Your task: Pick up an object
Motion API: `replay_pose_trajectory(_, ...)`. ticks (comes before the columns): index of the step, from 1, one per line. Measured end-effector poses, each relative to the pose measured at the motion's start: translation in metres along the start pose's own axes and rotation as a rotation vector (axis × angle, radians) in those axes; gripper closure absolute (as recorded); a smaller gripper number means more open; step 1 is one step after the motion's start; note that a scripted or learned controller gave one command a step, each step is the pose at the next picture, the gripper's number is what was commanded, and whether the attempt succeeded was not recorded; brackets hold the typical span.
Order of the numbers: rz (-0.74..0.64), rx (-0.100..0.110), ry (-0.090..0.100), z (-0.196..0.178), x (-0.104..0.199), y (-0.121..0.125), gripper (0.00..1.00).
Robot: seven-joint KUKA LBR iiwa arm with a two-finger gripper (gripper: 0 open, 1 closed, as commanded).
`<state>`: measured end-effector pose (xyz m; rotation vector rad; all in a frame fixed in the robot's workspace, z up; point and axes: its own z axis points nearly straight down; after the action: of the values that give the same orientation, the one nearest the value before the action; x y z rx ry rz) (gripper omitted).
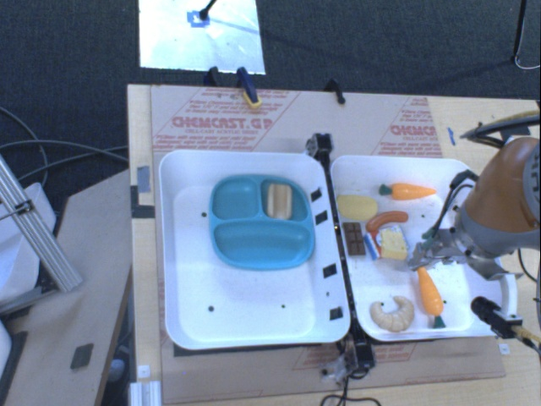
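The right bin (461, 321) holds several toy foods. An orange carrot (408, 191) lies at the back, with a yellow potato-like piece (357, 206), a red sausage (387, 221) and a brown chocolate bar (354, 238) nearer the divider. A yellow cheese wedge (393, 244) sits mid-bin, a second carrot (430, 291) lies toward the front, and a pale croissant (392, 313) is at the front. My gripper (425, 258) is low in this bin, between the cheese wedge and the top end of the second carrot. The wrist hides how it meets them.
The left bin (182, 252) bears a blue divided plate (254, 244) with a bread slice (279, 200) in its small back compartment. A black hinge strip (334, 235) runs between the bins. The orange-banded arm (507, 189) covers the right bin's right side.
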<state>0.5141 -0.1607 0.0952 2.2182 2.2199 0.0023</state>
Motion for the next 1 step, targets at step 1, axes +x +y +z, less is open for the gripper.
replay_pose_trajectory(1, -0.003, -0.002, 0.0, -0.0444, 0.0021, -0.003, 1.0)
